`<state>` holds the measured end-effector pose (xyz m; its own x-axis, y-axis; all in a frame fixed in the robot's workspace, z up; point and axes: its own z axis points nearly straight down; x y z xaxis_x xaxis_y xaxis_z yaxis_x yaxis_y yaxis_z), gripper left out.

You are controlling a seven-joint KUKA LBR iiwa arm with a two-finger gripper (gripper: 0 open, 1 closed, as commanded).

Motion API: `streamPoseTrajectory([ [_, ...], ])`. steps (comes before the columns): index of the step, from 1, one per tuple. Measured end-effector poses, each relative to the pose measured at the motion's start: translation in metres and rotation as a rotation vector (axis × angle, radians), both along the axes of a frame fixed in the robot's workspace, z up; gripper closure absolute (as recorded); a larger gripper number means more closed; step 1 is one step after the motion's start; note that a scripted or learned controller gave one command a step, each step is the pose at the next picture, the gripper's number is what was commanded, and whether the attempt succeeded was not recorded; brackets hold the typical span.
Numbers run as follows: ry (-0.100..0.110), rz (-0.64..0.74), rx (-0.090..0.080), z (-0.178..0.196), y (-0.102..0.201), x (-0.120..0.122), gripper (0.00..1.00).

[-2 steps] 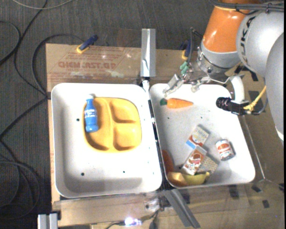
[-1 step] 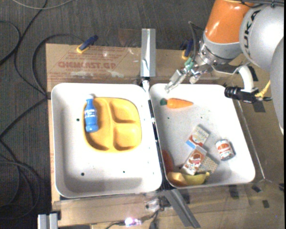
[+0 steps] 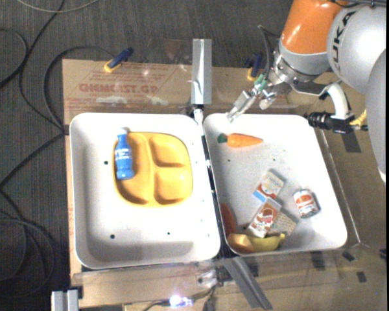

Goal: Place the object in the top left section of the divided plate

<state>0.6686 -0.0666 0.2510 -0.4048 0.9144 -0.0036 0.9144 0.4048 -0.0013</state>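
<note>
Banana (image 3: 256,241) and snack packets heaped lower right. Blue bottle (image 3: 123,155) lying on yellow plate (image 3: 157,168) at its left edge, long axis up-down the frame, far left of claw (image 3: 246,102). Cannot tell claw's state, hovering upper centre.

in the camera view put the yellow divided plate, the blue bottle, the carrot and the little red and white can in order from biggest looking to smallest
1. Yellow divided plate, clearly the largest.
2. Blue bottle and carrot: they look about alike in length, so I would not rank one over the other.
3. Red and white can, the smallest.
</note>
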Motion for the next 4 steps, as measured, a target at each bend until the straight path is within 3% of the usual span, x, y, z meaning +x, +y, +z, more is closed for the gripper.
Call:
streamPoseTrajectory([
  [1,-0.001,0.071,0.001,0.103,0.001,0.0,0.0],
  [2,0.001,0.075,0.002,0.013,-0.033,-0.047,0.0],
  [3,0.0,0.171,0.0,0.01,-0.073,0.0,0.0],
  [4,0.001,0.237,0.002,-0.034,-0.131,-0.038,0.0],
])
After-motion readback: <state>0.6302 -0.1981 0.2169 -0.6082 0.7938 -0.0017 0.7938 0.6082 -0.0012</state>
